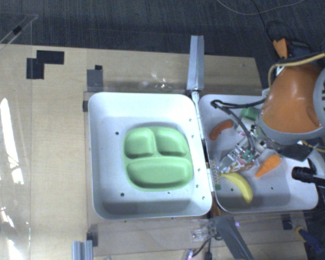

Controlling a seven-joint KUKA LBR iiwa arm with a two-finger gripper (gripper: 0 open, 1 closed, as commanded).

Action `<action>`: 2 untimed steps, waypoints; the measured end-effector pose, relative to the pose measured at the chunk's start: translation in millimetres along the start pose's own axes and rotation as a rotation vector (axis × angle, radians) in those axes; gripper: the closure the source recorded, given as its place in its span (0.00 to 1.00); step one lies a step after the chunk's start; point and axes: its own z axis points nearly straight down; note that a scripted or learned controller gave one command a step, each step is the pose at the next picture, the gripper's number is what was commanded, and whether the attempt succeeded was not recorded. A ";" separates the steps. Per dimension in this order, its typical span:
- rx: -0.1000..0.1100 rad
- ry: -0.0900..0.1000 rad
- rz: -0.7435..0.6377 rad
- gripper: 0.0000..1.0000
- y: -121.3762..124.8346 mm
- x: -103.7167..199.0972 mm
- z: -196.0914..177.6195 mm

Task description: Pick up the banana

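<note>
Evidently your curved yellow banana lies unlifted, five o'clock of the gripper (finger opening: cannot tell).

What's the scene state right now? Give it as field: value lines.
left bin: holds a green divided tray
right bin: holds the banana, a carrot, an orange-red item
banana: lying near the bin's front edge, close to the divider
carrot: right of and behind the banana, apart from it
orange-red item: toward the back of the bin, identity unclear
end effector: over the right bin, just above the banana; nothing seen held
arm: reaching in from the right
task status: banana not yet lifted
</note>
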 end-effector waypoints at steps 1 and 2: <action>0.001 -0.002 0.013 0.00 -49.1 -31.9 -20.1; -0.024 -0.031 0.065 0.00 -43.0 -35.2 72.1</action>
